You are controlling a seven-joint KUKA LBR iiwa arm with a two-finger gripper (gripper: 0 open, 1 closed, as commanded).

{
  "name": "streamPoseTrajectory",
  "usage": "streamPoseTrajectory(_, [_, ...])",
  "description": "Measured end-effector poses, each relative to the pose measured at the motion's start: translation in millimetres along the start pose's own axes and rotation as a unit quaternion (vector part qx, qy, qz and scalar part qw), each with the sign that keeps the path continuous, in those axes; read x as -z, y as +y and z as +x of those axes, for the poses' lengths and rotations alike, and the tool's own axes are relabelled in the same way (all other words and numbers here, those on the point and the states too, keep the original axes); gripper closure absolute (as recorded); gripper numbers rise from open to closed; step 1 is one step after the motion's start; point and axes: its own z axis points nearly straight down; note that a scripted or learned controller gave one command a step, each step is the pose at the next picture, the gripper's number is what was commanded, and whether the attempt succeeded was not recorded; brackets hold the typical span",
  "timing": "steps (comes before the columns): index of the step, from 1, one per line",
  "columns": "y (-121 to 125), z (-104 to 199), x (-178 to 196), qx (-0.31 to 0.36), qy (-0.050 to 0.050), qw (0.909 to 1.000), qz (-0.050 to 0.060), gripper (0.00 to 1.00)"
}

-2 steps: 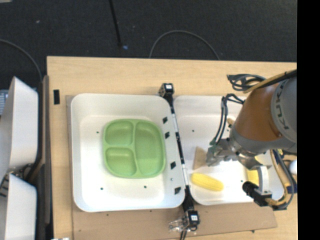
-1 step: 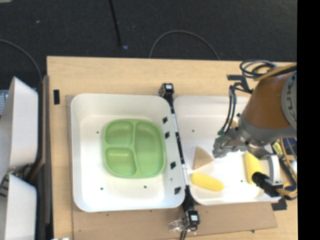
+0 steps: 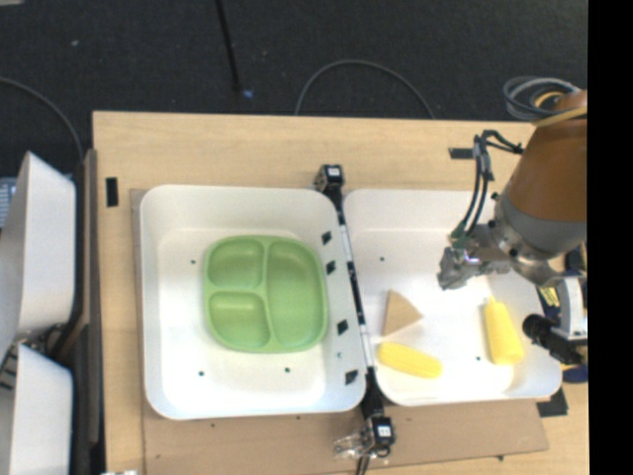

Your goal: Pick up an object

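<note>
The jaws (image 3: 457, 268) hang over the right bin (image 3: 415, 216), near its middle, and I cannot tell if they are wide or narrow. Nothing seems to sit in them. Three things lie lower in that bin. Nearest is a tan wedge (image 3: 401, 313), flat and pointy, down and to the left of the jaws. A smooth yellow block (image 3: 501, 332) lies just right of below, its long side running up and down. Another yellow piece (image 3: 409, 360) lies almost sideways by the bottom edge. A green tray (image 3: 265, 294) with three sections fills the left bin (image 3: 168, 265).
</note>
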Motion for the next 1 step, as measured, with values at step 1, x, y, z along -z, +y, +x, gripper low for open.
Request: streamPoseTrajectory(1, [1.6,-0.9,25.3,0.001,0.001,1.0,0.002,1.0])
